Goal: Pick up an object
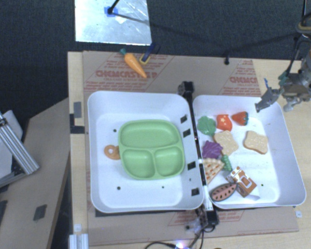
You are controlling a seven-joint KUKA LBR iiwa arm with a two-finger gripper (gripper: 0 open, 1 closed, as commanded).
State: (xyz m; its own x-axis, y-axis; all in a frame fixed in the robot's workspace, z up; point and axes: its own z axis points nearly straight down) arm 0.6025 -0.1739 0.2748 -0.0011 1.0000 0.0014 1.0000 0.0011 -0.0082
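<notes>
The right bin [285, 154] holds several toy foods: a green broccoli [206, 124], a red pepper [224, 122], a red strawberry [240, 118], two bread slices [226, 141] [255, 142], purple grapes [212, 149], a waffle wedge [212, 168], a brown-and-white block [242, 181] and a brown oval piece [223, 192]. My gripper [276, 103] hovers over that bin's far right corner, up and to the right of the strawberry. It is open, and nothing lies between its fingers.
In the left bin [101, 118] sit a green divided plate [150, 148] and a small orange ring [112, 152]. A toy carrot [135, 65] lies on the cardboard behind the bins. Farther back lies a shiny metal sheet [112, 14]. A black divider [193, 139] separates the bins.
</notes>
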